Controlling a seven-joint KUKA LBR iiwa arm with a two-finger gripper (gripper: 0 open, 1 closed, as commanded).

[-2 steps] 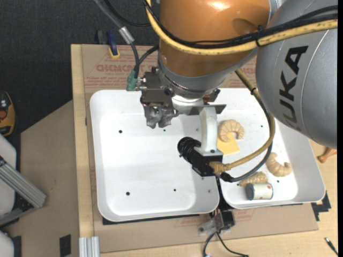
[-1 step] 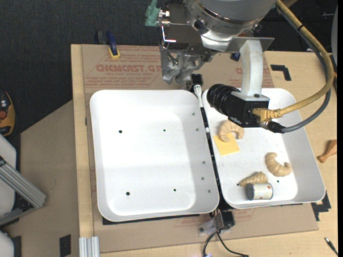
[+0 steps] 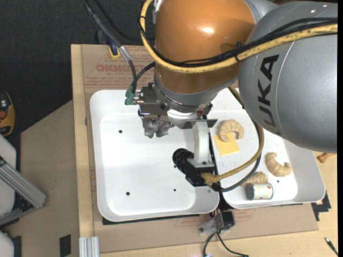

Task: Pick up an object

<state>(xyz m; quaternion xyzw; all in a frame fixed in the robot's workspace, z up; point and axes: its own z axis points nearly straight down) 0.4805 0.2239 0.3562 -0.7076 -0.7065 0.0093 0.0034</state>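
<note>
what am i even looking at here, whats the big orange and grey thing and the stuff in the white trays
The big orange and grey thing is a robot arm, seen from a single camera fixed above the bench and looking down at a slant, so the arm looms large because it is nearest the lens. It reaches in from the right of the picture. At its end is a claw, the part meant for grasping, hanging over the left bin; whether it is open or shut cannot be made out, and nothing is seen in it.

The two white trays are shallow bins side by side on a brown board. In the right bin lie two croissant-like pieces, a yellow cheese-like block and a small white cylinder. The job is simply to pick up one object.
</note>
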